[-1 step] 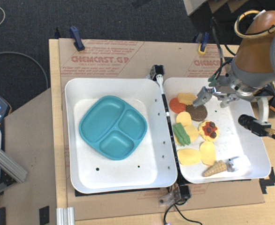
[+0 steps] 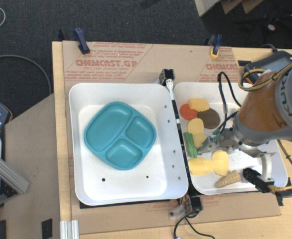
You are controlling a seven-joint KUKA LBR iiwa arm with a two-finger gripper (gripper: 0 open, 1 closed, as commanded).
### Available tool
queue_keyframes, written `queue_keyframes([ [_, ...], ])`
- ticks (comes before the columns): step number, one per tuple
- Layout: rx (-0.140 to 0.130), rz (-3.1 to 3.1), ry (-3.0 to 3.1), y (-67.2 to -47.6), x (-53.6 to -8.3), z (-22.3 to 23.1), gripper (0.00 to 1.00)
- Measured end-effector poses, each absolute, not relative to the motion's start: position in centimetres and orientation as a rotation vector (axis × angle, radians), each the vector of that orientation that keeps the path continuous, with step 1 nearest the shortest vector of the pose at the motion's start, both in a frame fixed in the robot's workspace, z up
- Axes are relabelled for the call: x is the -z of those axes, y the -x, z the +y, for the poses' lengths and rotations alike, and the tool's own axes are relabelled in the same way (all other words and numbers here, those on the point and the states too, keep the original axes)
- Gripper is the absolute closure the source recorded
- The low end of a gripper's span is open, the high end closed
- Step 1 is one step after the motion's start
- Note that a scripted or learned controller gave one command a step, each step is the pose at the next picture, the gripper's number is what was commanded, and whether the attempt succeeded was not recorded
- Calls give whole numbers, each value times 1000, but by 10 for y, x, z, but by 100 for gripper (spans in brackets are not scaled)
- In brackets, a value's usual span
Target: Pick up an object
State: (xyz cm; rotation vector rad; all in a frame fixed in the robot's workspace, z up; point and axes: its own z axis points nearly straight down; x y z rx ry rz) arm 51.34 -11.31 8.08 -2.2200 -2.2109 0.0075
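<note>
Two white bins side by side on the bench. Left bin (image 2: 86, 178) has a teal divided plate (image 2: 119, 134) lying flat, roughly mid-bin. Right bin (image 2: 280, 176) holds the toy food, so that's where my pick targets are: a yellow piece (image 2: 199, 105) at the top, a red-orange round piece (image 2: 188, 112) just left of it, a brown round piece (image 2: 209, 118) below, a pale yellow piece (image 2: 195, 128) under those, a green strip (image 2: 191, 144) along the bin's left wall, a yellow piece (image 2: 201, 166) and a 2nd yellow piece (image 2: 219, 162) touching each other near the front, and a cone-shaped tan piece (image 2: 228, 179) at the front edge. Arm comes in from the right w/ its orange band over the right bin. Gripper (image 2: 209, 141) sits low among the items, btwn the pale yellow piece and the front yellow pair, next to the green strip. Grip state: can't tell from here, and I see nothing clearly lifted.
</note>
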Motion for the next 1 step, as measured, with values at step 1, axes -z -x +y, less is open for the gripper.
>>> queue_keyframes([
  [1, 2, -2221, 2225, -518, -95, -113, 100],
])
